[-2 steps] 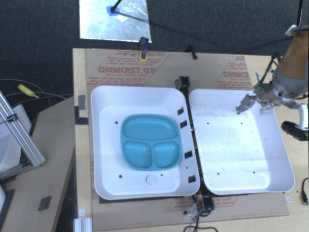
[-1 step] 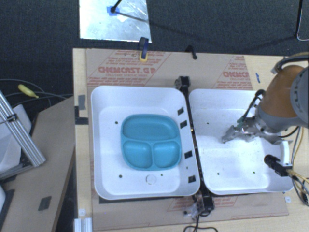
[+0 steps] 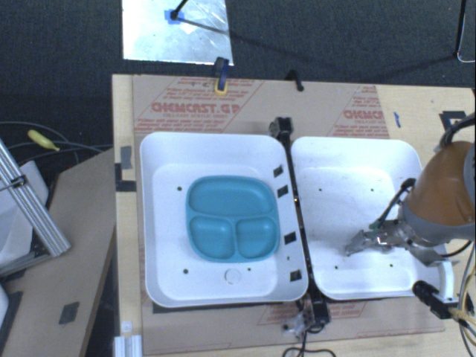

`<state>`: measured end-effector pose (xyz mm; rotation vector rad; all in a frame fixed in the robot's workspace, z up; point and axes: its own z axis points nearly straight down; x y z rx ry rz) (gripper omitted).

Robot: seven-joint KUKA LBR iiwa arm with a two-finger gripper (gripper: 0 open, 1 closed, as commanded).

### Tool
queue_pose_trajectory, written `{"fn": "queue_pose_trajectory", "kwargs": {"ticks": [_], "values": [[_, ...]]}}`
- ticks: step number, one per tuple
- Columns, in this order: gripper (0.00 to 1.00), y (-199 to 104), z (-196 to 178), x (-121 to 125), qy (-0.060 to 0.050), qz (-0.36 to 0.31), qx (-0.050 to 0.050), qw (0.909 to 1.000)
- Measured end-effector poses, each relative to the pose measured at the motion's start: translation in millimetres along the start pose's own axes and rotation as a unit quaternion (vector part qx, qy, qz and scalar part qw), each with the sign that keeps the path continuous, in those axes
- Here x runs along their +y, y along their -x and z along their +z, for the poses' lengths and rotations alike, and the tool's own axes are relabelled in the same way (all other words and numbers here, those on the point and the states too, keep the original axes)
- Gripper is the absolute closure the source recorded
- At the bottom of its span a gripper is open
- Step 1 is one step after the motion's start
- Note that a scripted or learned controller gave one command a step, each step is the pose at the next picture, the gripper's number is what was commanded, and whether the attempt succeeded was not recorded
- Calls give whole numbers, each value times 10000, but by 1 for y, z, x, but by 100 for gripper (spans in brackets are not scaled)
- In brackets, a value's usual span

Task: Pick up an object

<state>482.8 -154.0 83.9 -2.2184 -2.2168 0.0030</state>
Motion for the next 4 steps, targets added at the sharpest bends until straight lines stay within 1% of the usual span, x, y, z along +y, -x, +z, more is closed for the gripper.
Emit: {"fn": "queue_pose_trajectory", "kwargs": {"ticks": [1,2,3,4], "values": [[0,-20,0,4,26,-30,-5,10000],[0,-62,-1,55,53,-49,-13,10000],[0,-77,-104,10,36,-25,-11,10000],[100,-76,-111,13,57,-35,-16,10000]]}}
